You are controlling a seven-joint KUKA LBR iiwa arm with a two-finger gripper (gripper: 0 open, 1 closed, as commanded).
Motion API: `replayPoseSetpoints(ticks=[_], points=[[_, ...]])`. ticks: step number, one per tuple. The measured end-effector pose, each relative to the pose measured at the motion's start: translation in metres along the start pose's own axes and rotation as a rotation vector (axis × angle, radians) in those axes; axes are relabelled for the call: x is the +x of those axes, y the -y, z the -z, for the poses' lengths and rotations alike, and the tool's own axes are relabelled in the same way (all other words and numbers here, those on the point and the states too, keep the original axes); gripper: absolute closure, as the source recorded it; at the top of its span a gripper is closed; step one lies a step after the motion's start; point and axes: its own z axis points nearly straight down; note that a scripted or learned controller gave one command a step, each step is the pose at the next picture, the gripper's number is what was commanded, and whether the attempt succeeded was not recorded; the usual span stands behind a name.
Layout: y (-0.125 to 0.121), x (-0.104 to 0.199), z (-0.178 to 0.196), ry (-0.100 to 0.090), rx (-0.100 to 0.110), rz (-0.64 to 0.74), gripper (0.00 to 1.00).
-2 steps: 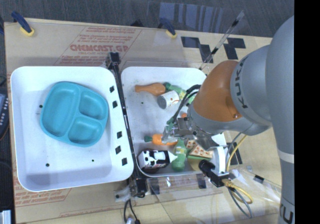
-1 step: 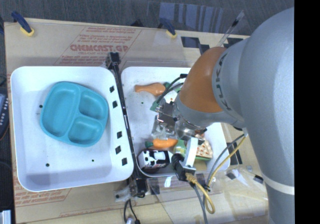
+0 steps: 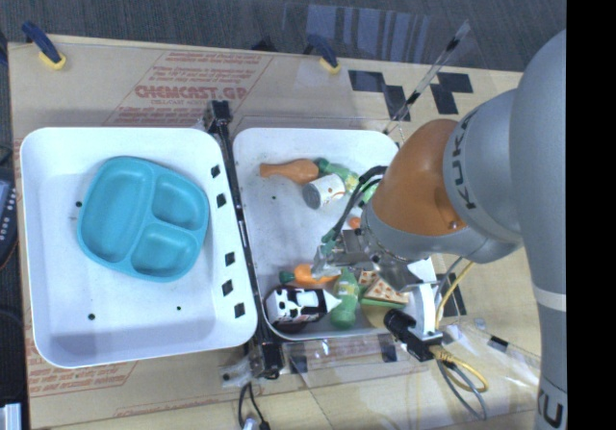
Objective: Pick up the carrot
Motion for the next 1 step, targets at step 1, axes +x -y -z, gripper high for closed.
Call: replayPoseSetpoints(ticks=[1], points=[[-0.0023, 0.0748, 0.0523, -0.003, -0.003, -0.280, 1.00]])
